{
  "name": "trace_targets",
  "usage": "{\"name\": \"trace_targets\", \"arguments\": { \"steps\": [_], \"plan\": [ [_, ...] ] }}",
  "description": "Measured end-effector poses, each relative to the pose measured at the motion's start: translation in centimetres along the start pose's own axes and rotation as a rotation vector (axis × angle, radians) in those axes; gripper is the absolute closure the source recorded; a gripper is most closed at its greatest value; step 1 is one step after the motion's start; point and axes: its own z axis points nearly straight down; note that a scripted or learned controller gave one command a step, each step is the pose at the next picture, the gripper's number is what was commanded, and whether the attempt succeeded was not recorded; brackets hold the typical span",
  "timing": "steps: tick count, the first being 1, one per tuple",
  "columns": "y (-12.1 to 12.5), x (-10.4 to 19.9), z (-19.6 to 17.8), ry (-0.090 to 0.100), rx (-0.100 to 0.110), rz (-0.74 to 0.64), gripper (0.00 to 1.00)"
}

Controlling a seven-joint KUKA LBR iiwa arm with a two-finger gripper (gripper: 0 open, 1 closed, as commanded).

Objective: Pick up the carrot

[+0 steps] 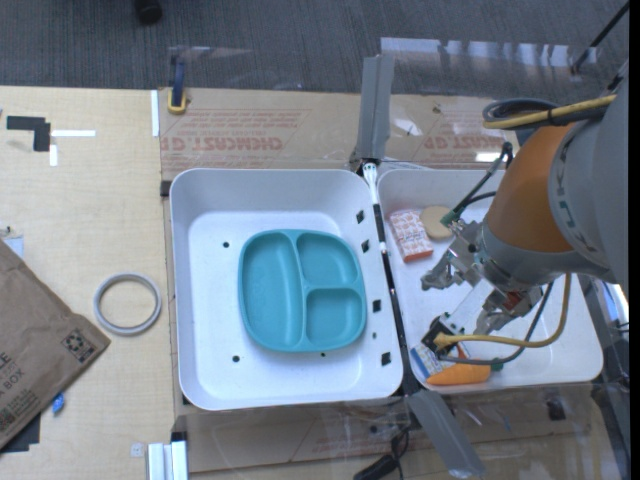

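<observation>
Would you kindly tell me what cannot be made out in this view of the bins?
Camera view:
- Right bin: much of its floor is hidden beneath the arm.
- Tan disc: its right edge is behind the arm.
- Packet: the print is too small to read.
- Carrot: small and blurred; its ends are unclear.

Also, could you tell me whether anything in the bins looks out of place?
Nothing looks spilled or damaged. The carrot lies against the near wall of the right bin, by its left corner, an awkward spot. The teal plate sits slightly askew in the left bin.
</observation>
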Motion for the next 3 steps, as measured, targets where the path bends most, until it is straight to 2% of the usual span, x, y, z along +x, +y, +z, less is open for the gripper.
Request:
{"name": "trace_targets", "arguments": {
  "steps": [1,2,3],
  "plan": [
    [6.5,4.6,-4.6,0.0,-0.003,0.219,0.0],
    [0.5,3.7,-22.8,0.003,-0.005,0.499,0.0],
    [-5.3,4.4,-21.0,-0.001,-0.004,0.127,0.0]
  ]
}}
